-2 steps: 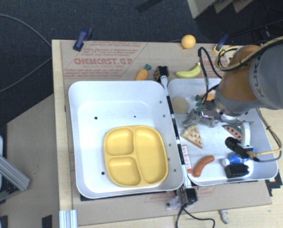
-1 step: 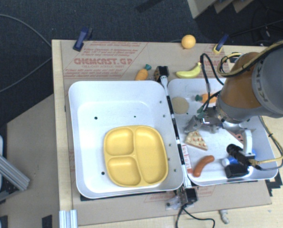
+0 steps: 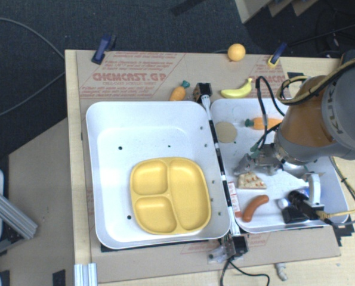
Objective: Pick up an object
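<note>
Grey arm (image 3: 344,115): reaches in from the right, with the claw (image 3: 256,161) low over the right bin (image 3: 234,113)
Claw state: honestly can't tell if it's wide or narrow from this angle, and nothing visibly held
Likely target: the tan wedge (image 3: 250,181), looks like a toy pizza slice. It lies flat on the right bin's floor, just under the claw and near the wall between the bins
How I'd do it: drop straight down and straddle the wedge across its narrow side. It's thin and flat, so get right down to the floor before closing or it'll just slip out
Watch out: the red sausage (image 3: 254,207) sits just beside the wedge, and the dividing wall is close, so don't drift either way
Right bin also has: a carrot (image 3: 264,123) and a tan round disc (image 3: 226,132), both toward the far end
Left bin (image 3: 111,130): one yellow plate (image 3: 170,195) with three compartments
Table (image 3: 135,76): a banana (image 3: 237,90) just past the right bin's far rim
</note>
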Available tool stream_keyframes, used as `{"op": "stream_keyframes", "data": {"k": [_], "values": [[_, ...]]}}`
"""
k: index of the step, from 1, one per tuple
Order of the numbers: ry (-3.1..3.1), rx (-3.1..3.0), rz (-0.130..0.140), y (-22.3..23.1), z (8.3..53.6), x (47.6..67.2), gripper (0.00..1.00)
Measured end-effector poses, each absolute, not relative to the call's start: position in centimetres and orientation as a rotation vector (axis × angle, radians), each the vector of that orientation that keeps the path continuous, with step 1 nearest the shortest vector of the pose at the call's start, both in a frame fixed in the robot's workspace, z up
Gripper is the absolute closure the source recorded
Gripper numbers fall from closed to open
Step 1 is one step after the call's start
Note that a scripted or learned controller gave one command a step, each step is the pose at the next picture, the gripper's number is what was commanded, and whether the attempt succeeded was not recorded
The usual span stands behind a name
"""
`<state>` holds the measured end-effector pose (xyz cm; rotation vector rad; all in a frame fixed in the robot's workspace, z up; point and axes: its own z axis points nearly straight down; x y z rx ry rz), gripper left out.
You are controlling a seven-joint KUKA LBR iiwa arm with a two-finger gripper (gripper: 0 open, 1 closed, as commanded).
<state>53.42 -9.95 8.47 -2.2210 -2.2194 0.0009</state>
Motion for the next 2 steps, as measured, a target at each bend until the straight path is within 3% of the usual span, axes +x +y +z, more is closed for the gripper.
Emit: {"op": "stream_keyframes", "data": {"k": [1,2], "values": [[-2.219,-2.223,-0.001,-9.9,9.4,53.5,1.0],[-2.225,-2.22,-0.004,-4.8,18.6,55.8,1.0]]}}
